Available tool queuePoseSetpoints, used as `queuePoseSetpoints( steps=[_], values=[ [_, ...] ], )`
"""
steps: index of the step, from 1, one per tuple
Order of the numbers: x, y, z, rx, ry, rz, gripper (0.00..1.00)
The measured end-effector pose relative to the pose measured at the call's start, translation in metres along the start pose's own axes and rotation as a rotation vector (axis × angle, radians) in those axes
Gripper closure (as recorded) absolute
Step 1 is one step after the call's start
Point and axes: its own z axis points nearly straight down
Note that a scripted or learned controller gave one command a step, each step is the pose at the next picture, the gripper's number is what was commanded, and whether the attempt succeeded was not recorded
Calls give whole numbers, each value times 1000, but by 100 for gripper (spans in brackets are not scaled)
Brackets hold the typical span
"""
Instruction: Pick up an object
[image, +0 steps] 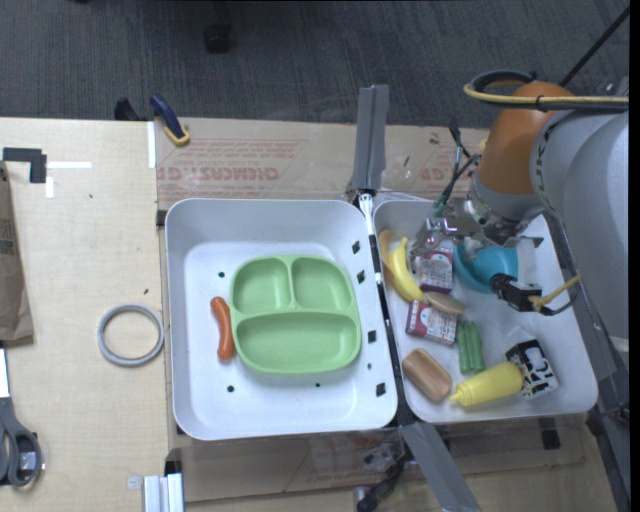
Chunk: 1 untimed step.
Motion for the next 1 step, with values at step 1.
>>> queuePoseSetpoints(
  steps=[1],
  values=[
    [-1,0,-12,4,0,0,100]
  ],
)
